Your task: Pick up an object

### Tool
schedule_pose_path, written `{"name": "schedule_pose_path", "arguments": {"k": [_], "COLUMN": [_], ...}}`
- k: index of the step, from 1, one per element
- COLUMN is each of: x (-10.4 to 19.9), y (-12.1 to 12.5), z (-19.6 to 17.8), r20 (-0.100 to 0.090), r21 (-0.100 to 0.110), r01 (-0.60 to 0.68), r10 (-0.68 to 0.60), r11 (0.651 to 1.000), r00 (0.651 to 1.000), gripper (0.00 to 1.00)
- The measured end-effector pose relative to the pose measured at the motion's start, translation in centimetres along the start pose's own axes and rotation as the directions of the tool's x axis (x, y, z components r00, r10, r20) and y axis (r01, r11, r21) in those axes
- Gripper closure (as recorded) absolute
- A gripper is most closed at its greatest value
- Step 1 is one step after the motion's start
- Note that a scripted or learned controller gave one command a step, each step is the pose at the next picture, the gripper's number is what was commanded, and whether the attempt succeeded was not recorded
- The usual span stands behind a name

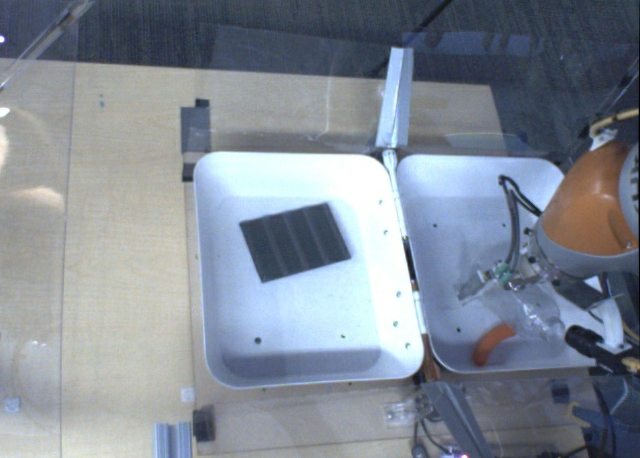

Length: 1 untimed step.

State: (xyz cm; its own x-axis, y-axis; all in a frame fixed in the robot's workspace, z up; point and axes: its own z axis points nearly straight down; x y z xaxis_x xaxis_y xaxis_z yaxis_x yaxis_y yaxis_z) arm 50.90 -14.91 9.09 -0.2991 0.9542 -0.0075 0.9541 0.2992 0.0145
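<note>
The end effector [500,281] hangs low inside the right bin [440,196], close above an orange object [493,344] lying near that bin's front edge (presumably lining up a grasp); its grip can't be judged.

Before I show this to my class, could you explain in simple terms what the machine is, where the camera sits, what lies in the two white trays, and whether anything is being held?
One camera, fixed above the bench, looks down at a slant. The machine is a robot arm, grey with an orange band, reaching in from the right of the picture. Its gripper, a two-finger claw, hangs over the right bin. In that bin a small orange object lies near the front wall, just below the gripper. In the left bin a dark ridged rectangular pad lies flat. I see nothing between the claw's tips, though they are too small and blurred to be sure.
</note>
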Motion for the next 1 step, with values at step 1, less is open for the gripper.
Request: {"name": "schedule_pose_path", "arguments": {"k": [1], "x": [-3.33], "y": [6.09], "z": [0.2], "r20": [0.0], "r21": [0.001], "r01": [-0.061], "r10": [0.061], "r11": [0.998], "r00": [0.998], "gripper": [0.0]}}
